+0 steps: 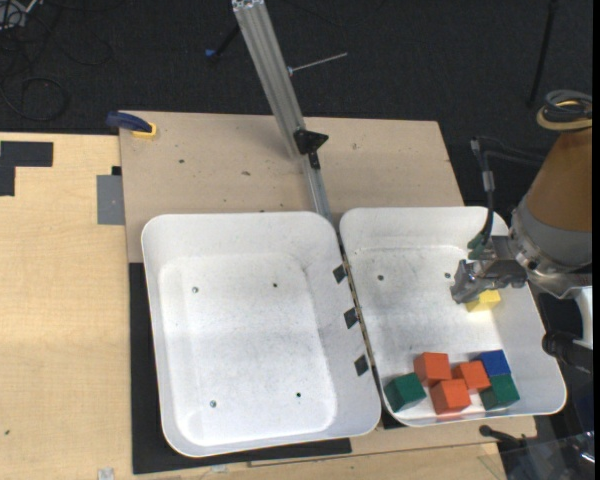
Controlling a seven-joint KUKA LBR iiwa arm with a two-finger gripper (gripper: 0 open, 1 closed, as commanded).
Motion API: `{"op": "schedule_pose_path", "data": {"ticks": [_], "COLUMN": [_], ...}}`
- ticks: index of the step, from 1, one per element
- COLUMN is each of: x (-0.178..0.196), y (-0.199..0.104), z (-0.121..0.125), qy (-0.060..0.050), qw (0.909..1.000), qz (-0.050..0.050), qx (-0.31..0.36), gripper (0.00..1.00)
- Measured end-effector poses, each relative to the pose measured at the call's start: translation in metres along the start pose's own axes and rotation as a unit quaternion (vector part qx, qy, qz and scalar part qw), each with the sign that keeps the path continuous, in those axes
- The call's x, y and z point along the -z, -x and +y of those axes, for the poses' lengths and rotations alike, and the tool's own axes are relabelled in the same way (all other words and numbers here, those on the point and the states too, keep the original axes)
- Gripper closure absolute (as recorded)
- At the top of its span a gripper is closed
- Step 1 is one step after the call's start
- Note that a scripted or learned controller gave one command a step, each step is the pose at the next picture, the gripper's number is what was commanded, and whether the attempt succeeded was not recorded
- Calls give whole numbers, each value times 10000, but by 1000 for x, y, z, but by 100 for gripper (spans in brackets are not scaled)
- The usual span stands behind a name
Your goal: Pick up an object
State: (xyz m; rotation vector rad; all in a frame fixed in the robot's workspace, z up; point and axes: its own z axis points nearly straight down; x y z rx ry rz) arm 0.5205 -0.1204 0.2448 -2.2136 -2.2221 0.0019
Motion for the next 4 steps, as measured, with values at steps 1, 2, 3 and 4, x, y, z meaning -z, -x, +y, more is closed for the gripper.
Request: {"op": "schedule_pose_path", "data": {"ticks": [1,2,3,4], "x": [5,7,2,-15], "y": [-47,-101,-142,-198], "z": [12,33,52,67], "qy": [10,13,10,5], "qw": [10000,10000,10000,10000], "qz": [-4,-4,-8,-8], "qx": [1,6,-5,0], "gripper": [100,100,100,100]}}
